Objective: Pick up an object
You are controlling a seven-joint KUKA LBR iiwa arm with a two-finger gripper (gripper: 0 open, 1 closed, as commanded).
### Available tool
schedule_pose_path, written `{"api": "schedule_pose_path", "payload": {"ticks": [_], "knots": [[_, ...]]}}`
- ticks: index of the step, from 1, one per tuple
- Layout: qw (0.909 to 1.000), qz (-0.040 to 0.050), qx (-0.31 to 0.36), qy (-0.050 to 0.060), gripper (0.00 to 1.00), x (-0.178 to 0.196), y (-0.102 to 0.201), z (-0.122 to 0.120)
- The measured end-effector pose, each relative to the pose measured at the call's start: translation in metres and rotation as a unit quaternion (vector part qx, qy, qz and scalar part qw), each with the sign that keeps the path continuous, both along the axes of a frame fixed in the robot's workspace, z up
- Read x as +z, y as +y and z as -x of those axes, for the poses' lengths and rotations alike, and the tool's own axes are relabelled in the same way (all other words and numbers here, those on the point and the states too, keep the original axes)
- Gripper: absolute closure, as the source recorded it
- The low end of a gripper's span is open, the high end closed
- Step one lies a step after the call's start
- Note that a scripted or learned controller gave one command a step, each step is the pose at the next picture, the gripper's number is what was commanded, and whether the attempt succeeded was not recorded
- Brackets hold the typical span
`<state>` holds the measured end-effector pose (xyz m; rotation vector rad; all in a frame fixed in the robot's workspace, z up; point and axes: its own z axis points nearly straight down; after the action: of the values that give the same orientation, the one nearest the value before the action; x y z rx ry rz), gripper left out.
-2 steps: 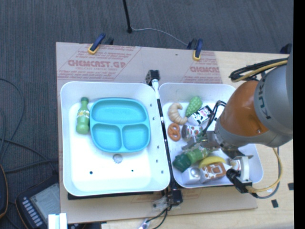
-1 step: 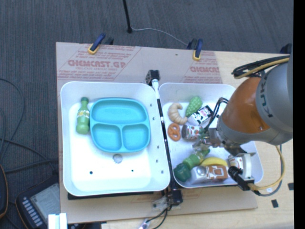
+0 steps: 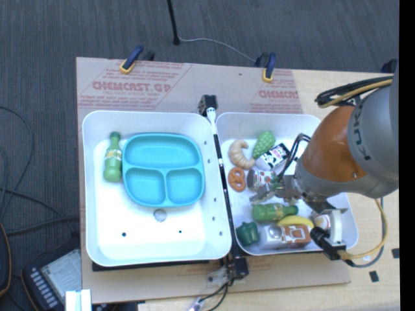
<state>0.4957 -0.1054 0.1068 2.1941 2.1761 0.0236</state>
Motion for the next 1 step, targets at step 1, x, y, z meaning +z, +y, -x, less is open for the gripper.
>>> {"api": "schedule_pose_path", "payload": {"ticks": [1], "knots": [[0.9998, -0.0098, 0.003, 0.017, 0.0, -0.0188, 0.009, 0.0088]]}}
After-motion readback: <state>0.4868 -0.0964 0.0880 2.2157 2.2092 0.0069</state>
